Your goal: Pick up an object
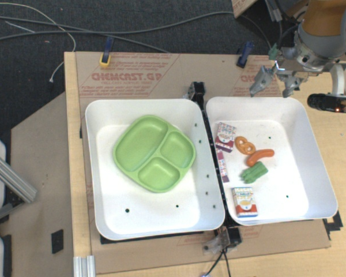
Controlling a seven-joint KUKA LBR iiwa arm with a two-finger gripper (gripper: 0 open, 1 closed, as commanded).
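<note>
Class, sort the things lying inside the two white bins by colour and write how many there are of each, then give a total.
Green: 2, the divided plate in the left bin and a small ridged green piece in the right bin
Orange: 2, the pretzel shape and the sausage shape
Printed packets, mostly red and white: 2, one near the divider, one at the front
Total: 6

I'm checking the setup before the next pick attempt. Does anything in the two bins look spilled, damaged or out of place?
Nothing stands out. The green divided plate lies flat in the left bin. The right bin holds small toy food items and packets, loosely grouped, none spilled over the rim. The gripper hangs open above the right bin's far edge.
</note>
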